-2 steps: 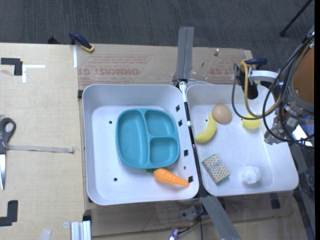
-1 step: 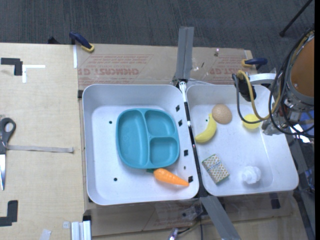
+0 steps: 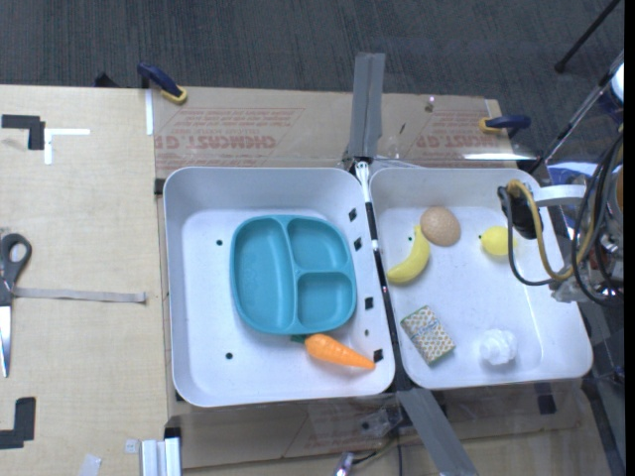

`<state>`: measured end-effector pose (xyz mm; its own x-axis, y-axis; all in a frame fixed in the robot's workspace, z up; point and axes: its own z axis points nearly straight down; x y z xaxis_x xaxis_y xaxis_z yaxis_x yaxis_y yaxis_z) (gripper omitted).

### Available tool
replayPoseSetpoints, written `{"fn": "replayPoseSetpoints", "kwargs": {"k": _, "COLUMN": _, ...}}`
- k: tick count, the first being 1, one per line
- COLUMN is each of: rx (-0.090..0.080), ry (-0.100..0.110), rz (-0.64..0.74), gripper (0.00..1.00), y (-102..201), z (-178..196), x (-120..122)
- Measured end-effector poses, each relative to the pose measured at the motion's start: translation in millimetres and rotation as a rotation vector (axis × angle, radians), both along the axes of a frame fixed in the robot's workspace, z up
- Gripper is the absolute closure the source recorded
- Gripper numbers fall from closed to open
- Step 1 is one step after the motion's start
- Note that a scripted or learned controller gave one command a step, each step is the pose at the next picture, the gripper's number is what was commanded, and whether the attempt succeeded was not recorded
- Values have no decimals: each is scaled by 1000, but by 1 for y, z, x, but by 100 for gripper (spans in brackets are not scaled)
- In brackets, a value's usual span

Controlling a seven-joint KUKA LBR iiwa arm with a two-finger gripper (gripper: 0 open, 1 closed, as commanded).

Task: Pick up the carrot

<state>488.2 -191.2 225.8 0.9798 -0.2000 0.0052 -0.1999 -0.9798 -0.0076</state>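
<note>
In left bin (image 3: 189,296), carrot (image 3: 339,353).

Cardboard sheet (image 3: 298,127) under the two bins: red printed lettering along its far strip, appearing mirrored or upside down. Left stretch reads roughly "CHEMICAL GR…", partly legible only. A second red print near the right end is too faint to read. No other legible text.

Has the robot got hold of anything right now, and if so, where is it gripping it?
Nothing is held. The carrot lies free in the left bin, beside the blue plate.
</note>
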Motion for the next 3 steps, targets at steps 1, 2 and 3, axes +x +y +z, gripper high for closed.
{"fn": "replayPoseSetpoints", "kwargs": {"k": 1, "rx": 2, "ry": -2, "rz": 0, "gripper": 100, "y": -4, "z": 8, "x": 3}}
{"fn": "replayPoseSetpoints", "kwargs": {"k": 2, "rx": 0, "ry": -4, "rz": -3, "gripper": 100, "y": -27, "z": -3, "x": 30}}
{"fn": "replayPoseSetpoints", "kwargs": {"k": 3, "rx": 1, "ry": 3, "rz": -4, "gripper": 100, "y": 9, "z": -12, "x": 12}}
